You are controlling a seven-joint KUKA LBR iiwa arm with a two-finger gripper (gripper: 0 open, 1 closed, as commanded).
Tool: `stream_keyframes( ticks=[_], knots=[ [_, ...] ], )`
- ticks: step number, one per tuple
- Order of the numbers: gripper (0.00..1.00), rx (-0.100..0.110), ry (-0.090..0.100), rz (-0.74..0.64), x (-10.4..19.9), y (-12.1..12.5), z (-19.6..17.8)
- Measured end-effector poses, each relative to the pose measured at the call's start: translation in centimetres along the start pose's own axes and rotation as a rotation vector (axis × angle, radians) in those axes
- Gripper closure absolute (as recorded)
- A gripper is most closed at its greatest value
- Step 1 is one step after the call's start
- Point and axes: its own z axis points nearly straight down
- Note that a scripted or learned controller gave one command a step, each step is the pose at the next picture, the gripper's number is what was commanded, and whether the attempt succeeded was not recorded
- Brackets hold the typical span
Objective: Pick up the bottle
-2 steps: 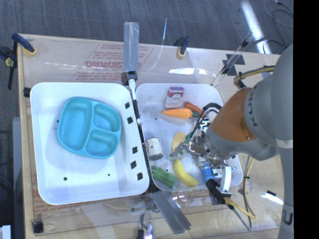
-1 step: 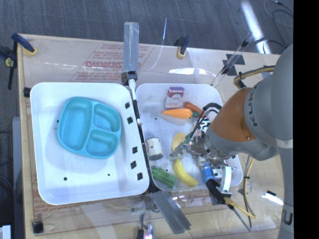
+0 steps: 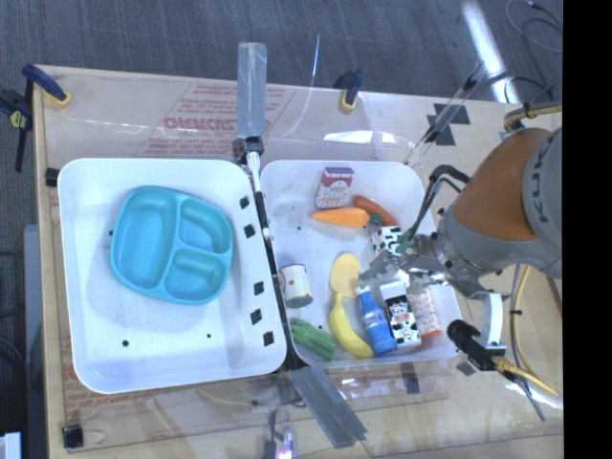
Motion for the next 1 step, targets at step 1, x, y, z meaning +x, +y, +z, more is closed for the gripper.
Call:
stream_keyframes(
  ticks=[1],
  knots=[
    [0.00,0.002,0.001,-0.001,1.28,-0.19,9.78]
  ],
)
